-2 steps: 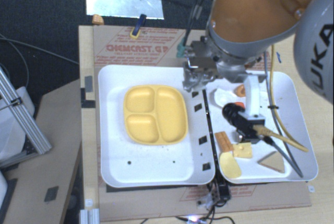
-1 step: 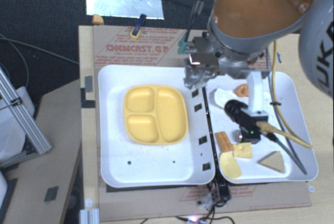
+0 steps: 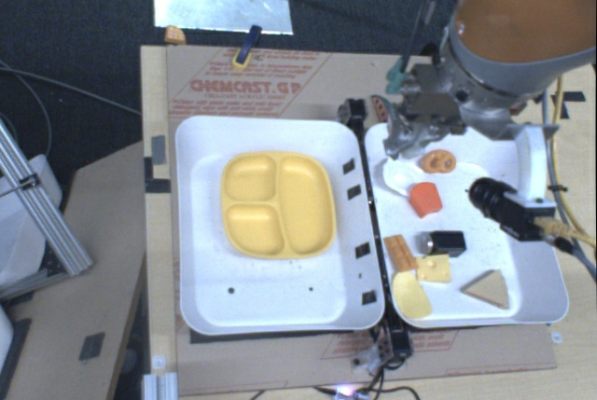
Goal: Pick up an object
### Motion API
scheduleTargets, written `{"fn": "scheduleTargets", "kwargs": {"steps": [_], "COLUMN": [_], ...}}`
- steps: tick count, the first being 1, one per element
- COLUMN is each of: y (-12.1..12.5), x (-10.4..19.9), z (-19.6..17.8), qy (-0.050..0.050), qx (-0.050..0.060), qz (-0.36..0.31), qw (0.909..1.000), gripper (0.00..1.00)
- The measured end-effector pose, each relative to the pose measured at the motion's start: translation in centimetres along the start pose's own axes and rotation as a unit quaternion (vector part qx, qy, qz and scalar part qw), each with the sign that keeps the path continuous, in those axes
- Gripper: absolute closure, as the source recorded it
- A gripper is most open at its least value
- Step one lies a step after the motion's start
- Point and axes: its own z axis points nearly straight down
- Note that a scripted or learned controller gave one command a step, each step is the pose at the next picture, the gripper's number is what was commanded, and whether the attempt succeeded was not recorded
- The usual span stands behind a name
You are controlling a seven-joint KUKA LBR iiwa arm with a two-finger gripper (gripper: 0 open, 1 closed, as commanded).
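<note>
Where the right bin (image 3: 536, 282) is overhung at its far-left corner by the gripper (image 3: 410, 135), the grip state cannot be told.
Brown ring-shaped piece (image 3: 437, 162) is found in that bin, just beside the gripper, toward the view's lower right.

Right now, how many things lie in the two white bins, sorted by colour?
Yellow: 3 (plate, cheese piece, pale oval)
Orange: 2 (ring-shaped snack, block)
Tan: 2 (waffle strip, wedge)
Black: 1 (small box)
White: 1 (flat piece, hard to make out)
Total: 9
</note>
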Motion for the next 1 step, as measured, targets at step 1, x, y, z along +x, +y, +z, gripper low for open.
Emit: {"fn": "scheduleTargets", "kwargs": {"steps": [1], "y": [-0.14], "x": [7.45], "z": [2.05], "qy": [0.001], "qx": [0.002], "qz": [-0.007], "qw": [1.0000], "gripper": [1.00]}}
